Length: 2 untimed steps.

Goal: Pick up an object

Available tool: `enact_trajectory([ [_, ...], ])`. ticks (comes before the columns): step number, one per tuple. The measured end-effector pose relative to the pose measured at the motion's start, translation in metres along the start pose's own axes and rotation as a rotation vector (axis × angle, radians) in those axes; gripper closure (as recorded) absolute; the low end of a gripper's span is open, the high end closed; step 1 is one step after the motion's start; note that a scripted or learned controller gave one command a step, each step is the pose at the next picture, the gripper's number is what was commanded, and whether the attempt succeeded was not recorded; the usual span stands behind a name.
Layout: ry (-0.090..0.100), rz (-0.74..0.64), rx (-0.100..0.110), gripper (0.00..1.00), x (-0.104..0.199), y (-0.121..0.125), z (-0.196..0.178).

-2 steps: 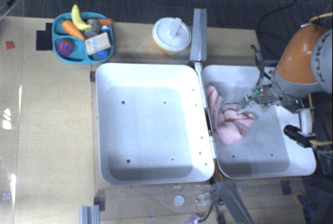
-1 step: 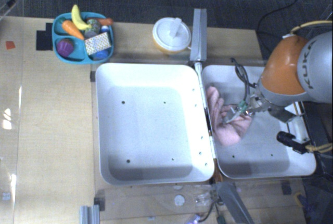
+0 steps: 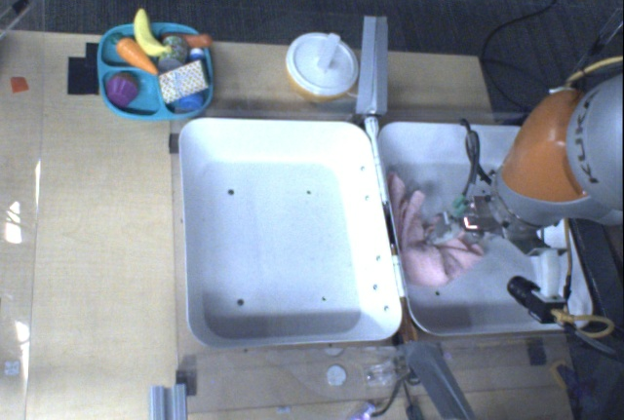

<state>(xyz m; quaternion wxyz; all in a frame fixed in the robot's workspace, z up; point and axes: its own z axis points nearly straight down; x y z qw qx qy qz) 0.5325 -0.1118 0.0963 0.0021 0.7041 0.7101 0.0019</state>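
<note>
One candidate object is present: a pink, soft-looking item (image 3: 426, 243), crumpled like cloth, lying in the right bin (image 3: 429, 150) against its left wall, just beside the divider shared with the left bin (image 3: 278, 233). The gripper (image 3: 466, 225) is down in the right bin at the item's right edge, touching or very nearly touching it; the wrist hardware blocks the fingertips, so its opening and whether it has hold of anything cannot be told from this vantage. Judgement: the step in hand is the descent and closure on the pink item. To do it well, the closure should take a raised fold nearer the item's middle, not the thin outer edge, and the lift should go straight up so that limp material does not drag along the bin wall. Obstruction is limited: the near wall on the item's left crowds any approach from that side, and the arm (image 3: 546, 160) with its dark cabling (image 3: 473, 155) hangs over the bin's right half. Outside the bins, a white lidded container (image 3: 322, 65) and a blue tray (image 3: 109, 101) of toy food stand on the bench (image 3: 88, 262) beyond the left bin, well apart from the work.
</note>
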Motion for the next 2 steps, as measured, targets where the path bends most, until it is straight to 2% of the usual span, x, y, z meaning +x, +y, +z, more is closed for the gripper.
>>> enact_trajectory([
  [1, 0.0, -0.003, -0.007, 1.0, 0.001, 0.003, -0.012],
  [2, 0.0, -0.113, -0.003, 1.0, 0.049, 0.037, -0.098],
])
